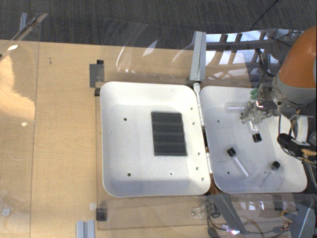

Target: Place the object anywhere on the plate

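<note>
Looking down from the bench's near edge: a small dark bracket (101, 213) sits on the wood just below the left bin's (114, 177) front corner. Left bin holds the plate (168, 133), a dark ribbed rectangle lying flat a bit right of centre, clear of every wall. Nothing on it.

Right bin (292, 185) has clear tubes with black caps. Nearest, one tube (270, 172) lies tilted by the front right corner, cap end up-right. Just left of it, a second tube (237, 161) lies diagonal, cap toward the upper left. The two are apart, not touching. A third tube (254, 132) is further back, right under my claw (251, 114), black cap at its lower end. Can't tell whether it's between my fingers or just lying on the bin floor below them. Can't tell how far the claw is open either; too much glare and clutter there.

Claw sits over the back half of the right bin. My arm (299, 58) with its orange band comes in from the right. A grey post (197, 58) stands beyond the seam between the bins.
</note>
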Available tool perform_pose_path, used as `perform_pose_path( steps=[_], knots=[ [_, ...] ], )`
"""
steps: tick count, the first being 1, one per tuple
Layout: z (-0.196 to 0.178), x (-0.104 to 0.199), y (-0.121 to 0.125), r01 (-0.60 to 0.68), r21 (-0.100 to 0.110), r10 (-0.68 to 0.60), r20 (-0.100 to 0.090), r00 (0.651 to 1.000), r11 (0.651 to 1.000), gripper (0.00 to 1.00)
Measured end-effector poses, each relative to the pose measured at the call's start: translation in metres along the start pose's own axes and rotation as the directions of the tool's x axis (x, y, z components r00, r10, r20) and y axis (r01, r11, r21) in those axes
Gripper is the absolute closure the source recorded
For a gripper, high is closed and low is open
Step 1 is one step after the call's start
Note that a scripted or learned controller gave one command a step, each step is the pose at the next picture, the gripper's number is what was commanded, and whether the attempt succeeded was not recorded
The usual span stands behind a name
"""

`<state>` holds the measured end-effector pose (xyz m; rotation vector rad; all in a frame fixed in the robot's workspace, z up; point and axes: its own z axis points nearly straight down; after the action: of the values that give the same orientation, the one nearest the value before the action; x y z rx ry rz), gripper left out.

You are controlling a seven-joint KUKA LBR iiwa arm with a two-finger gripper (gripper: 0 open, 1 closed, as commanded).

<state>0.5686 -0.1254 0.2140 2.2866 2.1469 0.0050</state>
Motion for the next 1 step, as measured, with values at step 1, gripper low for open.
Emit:
perform_pose_path(
  steps=[1],
  knots=[
    [-0.0673,0.0469,0.0809,0.243,-0.004,-0.243,0.001,0.97,0.97,1.0]
  ],
)
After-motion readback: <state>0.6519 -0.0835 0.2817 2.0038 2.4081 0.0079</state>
